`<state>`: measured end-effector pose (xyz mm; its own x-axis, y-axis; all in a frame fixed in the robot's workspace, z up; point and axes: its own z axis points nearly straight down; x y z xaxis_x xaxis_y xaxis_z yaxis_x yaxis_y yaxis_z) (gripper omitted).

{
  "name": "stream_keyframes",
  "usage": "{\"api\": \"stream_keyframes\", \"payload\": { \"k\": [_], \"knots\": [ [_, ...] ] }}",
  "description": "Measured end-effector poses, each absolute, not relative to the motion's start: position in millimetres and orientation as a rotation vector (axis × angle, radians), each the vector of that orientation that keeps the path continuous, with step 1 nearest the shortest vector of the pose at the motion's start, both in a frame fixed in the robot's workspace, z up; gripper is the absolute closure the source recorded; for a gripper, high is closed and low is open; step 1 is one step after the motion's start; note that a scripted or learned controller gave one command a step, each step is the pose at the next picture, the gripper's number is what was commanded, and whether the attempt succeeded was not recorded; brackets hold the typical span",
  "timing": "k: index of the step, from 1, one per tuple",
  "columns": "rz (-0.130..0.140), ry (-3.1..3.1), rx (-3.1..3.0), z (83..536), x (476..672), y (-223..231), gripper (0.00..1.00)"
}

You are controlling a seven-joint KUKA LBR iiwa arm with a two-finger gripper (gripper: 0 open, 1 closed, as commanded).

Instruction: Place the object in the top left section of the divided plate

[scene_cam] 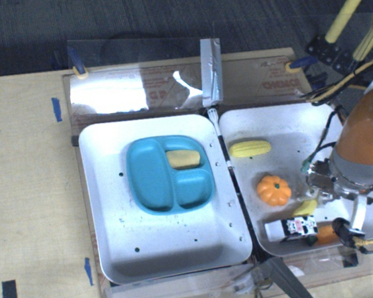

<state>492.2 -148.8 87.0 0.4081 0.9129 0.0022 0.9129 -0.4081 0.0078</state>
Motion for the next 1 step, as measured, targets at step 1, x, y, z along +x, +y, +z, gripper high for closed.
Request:
{"api": "stream_keyframes", "payload": {
  "k": [1],
  "knots": [
    [0.004, 1.202, 2.901, 95.3, 480.7, -132.7, 1.0]
  ]
}}
